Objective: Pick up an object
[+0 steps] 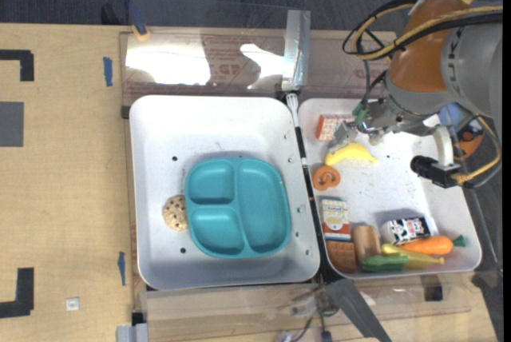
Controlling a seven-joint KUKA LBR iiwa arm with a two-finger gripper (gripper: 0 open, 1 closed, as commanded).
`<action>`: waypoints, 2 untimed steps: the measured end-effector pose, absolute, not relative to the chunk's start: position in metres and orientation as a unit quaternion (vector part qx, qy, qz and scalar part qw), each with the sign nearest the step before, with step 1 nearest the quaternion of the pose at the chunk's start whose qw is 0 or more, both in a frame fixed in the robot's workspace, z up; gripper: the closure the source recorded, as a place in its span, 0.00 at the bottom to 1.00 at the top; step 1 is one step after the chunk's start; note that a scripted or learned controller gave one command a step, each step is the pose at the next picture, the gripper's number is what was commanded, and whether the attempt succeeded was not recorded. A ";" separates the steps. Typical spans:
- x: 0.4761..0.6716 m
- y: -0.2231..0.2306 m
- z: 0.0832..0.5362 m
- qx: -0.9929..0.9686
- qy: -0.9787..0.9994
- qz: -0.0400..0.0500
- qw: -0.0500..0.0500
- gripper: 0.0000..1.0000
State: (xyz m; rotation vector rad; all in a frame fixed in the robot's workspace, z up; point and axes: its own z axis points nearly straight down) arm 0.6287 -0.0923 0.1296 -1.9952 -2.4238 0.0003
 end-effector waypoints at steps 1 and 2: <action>0.622 -0.115 0.087 -0.610 -0.793 -0.001 -0.001 0.00; 0.596 -0.134 0.087 -0.624 -0.781 0.000 -0.001 0.00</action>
